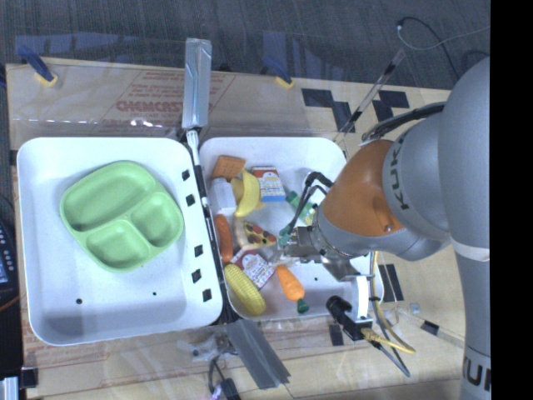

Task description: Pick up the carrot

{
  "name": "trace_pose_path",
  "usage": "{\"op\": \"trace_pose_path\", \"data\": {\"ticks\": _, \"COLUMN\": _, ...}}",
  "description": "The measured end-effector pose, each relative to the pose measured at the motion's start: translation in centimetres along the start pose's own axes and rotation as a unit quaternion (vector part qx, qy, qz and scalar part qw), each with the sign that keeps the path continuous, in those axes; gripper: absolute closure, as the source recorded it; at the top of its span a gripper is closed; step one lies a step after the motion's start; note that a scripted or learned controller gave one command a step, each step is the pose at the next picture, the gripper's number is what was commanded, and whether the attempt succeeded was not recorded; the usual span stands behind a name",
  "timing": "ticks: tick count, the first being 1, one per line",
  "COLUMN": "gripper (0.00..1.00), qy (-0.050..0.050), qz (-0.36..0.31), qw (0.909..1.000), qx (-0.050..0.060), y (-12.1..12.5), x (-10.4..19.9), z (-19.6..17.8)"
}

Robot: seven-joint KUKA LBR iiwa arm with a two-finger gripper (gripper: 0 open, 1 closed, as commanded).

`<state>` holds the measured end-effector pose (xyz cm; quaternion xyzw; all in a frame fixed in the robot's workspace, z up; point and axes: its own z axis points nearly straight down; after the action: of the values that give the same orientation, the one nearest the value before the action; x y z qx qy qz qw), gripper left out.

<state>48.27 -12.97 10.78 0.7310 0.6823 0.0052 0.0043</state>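
Observation:
The carrot [290, 282], short and orange with a small green end, lies in the right bin [321, 150] near its front edge. It points toward the front right. My gripper [289, 240] hangs just behind the carrot, above the pile of toy food, and mostly sits under the orange band of the wrist [358, 202]. I see nothing held in it. The carrot lies free on the bin floor.
The right bin also holds a corn cob [244, 289], a long orange-red sausage [223, 237], a banana [247, 193], a small carton [268, 183], a toast slice [227, 167] and packets. A green divided plate [122, 214] sits in the left bin [37, 248].

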Motion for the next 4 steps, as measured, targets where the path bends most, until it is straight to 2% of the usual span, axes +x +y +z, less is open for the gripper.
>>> {"op": "trace_pose_path", "data": {"ticks": 1, "gripper": 1.00, "qy": -0.001, "qz": 0.017, "qw": 0.9998, "qx": 0.006, "y": 1.5, "x": 2.0, "z": -11.4}}
{"op": "trace_pose_path", "data": {"ticks": 2, "gripper": 0.00, "qy": -0.001, "qz": 0.017, "qw": 0.9998, "qx": 0.008, "y": 1.4, "x": 2.0, "z": -11.2}}
{"op": "trace_pose_path", "data": {"ticks": 3, "gripper": 0.00, "qy": 0.000, "qz": -0.028, "qw": 0.9996, "qx": 0.007, "y": -0.5, "x": -1.5, "z": 0.3}}
{"op": "trace_pose_path", "data": {"ticks": 4, "gripper": 1.00, "qy": 0.000, "qz": -0.031, "qw": 0.9995, "qx": 0.008, "y": -0.4, "x": -1.4, "z": -0.7}}
